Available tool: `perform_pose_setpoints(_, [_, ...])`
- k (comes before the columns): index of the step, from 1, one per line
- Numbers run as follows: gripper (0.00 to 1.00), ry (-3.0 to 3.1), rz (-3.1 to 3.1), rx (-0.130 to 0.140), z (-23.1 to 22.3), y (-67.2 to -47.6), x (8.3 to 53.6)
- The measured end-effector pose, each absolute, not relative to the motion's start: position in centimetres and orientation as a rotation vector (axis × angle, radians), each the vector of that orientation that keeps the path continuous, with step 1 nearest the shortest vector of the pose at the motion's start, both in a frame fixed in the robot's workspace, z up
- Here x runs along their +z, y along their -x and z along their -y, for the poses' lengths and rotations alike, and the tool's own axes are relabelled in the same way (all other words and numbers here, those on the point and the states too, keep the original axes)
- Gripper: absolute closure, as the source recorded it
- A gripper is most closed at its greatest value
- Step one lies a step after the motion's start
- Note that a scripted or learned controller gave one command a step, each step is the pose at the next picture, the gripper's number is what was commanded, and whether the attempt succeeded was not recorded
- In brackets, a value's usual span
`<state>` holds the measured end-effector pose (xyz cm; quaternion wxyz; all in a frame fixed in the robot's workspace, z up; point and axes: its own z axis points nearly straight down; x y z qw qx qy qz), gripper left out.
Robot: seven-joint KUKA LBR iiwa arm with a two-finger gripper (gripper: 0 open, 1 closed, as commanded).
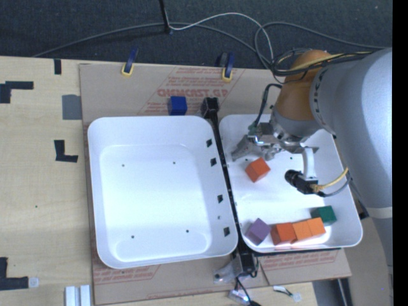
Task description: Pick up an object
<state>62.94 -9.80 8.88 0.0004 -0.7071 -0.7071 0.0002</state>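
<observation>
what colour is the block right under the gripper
Orange: the block lies in the right bin below the gripper, seen in the camera view.

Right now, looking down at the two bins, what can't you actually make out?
- Claw: open or shut, too small and dark in the camera view.
- Orange block: touching the claw or just below it, unclear.
- Green block: partly hidden behind its orange neighbour.
- Arm: cut off by the right edge.

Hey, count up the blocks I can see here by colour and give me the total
Orange: 3, one near the tool, two side by side near the right bin's front wall
Purple: 1, right bin
Green: 1, right bin
Blue: 1, on the cardboard behind the left bin
Total: 6
</observation>
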Motion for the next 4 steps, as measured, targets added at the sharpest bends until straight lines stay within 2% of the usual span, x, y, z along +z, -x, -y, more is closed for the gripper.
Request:
perform_pose_setpoints(1, [0.0,2.22,2.219,0.002,8.7,-57.9,8.9])
perform_pose_setpoints(2, [1.0,2.221,2.221,0.0,8.7,-58.0,9.9])
perform_pose_setpoints(3, [1.0,2.217,2.231,-0.011,1.8,-56.2,19.3])
perform_pose_setpoints(4, [1.0,2.214,2.227,0.0,-4.5,-57.9,18.8])
